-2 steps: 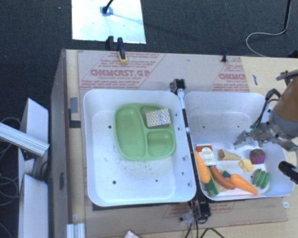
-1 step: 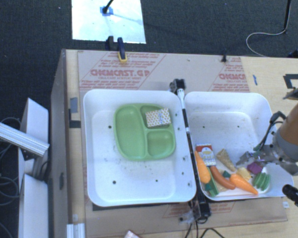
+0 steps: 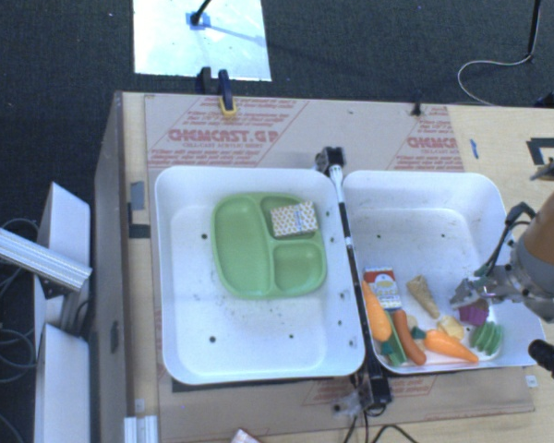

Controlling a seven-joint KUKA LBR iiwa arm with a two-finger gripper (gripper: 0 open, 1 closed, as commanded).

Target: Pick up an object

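Observation:
In the right bin (image 3: 425,220), a cluster of toy foods lies at the front. It includes a red and white carton (image 3: 382,287), a yellow-orange piece (image 3: 377,317), a carrot (image 3: 451,344), a tan wedge (image 3: 423,295), a purple piece (image 3: 474,314) and a green piece (image 3: 487,337). My gripper (image 3: 473,293) reaches in from the right and hangs low at the right end of this cluster. It is just above the purple piece, whose top it partly hides. I see nothing lifted off the bin floor.
The left bin (image 3: 166,275) holds a green divided plate (image 3: 249,266) with a small patterned block (image 3: 294,219) in its top right compartment. A dark divider bar (image 3: 346,238) runs between the bins. The arm's grey body covers the right bin's right rim.

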